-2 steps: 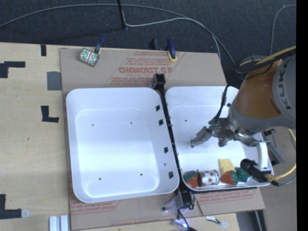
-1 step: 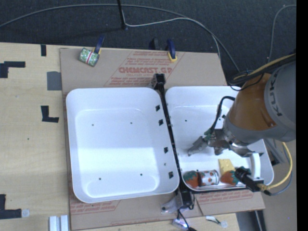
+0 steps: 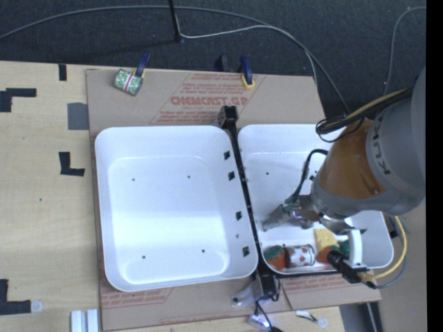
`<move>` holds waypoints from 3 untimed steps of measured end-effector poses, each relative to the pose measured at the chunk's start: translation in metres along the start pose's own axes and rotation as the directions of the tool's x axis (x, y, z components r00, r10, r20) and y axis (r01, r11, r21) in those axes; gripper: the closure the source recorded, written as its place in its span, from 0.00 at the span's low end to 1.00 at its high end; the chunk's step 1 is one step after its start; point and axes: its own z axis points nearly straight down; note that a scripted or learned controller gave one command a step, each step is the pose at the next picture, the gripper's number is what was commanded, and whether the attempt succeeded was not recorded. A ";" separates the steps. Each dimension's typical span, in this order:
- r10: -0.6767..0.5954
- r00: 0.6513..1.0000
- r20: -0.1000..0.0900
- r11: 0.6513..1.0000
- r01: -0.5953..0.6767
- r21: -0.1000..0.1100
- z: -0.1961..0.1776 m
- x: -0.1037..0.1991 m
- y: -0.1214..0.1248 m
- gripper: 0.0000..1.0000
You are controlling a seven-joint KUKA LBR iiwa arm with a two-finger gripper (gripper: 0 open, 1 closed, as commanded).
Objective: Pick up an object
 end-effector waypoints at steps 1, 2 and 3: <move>0.000 1.000 0.001 1.000 0.000 -0.002 -0.012 -0.001 0.000 1.00; 0.000 1.000 0.000 1.000 0.000 -0.003 -0.053 -0.002 0.001 1.00; 0.001 1.000 0.001 1.000 -0.001 -0.004 -0.103 -0.011 -0.001 1.00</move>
